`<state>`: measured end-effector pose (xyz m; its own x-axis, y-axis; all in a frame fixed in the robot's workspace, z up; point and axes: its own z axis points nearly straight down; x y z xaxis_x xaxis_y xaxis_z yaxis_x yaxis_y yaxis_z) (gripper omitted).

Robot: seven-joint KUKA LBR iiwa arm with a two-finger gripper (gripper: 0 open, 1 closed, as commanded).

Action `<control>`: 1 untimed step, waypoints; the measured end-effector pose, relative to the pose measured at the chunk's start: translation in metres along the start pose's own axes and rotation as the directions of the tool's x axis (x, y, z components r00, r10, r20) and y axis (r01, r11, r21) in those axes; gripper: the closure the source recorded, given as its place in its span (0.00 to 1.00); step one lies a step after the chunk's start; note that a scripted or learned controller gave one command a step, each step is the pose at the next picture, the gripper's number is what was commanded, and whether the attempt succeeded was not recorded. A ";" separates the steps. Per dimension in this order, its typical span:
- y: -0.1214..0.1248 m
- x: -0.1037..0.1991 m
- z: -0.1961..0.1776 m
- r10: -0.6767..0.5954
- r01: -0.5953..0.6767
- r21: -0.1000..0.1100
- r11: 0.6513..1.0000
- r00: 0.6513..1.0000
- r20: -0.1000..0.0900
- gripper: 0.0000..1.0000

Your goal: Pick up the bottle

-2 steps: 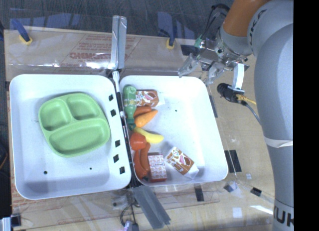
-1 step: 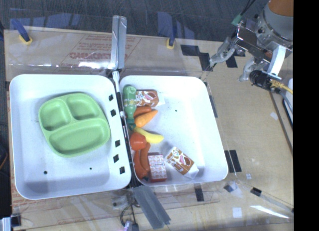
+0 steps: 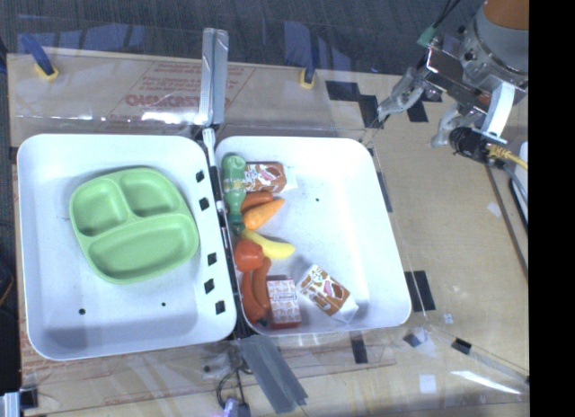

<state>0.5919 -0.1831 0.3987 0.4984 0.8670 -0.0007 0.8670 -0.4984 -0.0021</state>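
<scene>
Camera view has the grey arm's jaws (image 3: pixel 409 101) spread open and holding nothing above the table (image 3: pixel 449 253), well apart from the 1 green plastic bottle (image 3: pixel 234 180). It lies against the right white bin's (image 3: pixel 359 226) left wall, crowded by toy food. 2 bins; 1 green divided plate (image 3: pixel 135 225) in the left one

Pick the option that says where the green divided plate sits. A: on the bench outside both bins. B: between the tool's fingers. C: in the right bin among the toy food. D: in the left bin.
D: the green divided plate lies flat in the left bin, while the toy food is piled along the left side of the right bin.
</scene>
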 end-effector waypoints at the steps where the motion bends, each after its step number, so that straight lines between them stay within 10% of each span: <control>1: -0.041 -0.011 0.058 0.258 -0.258 0.004 0.966 0.966 0.002 0.00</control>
<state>0.5507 -0.1726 0.3407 0.7053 0.7089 -0.0027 0.7089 -0.7053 -0.0063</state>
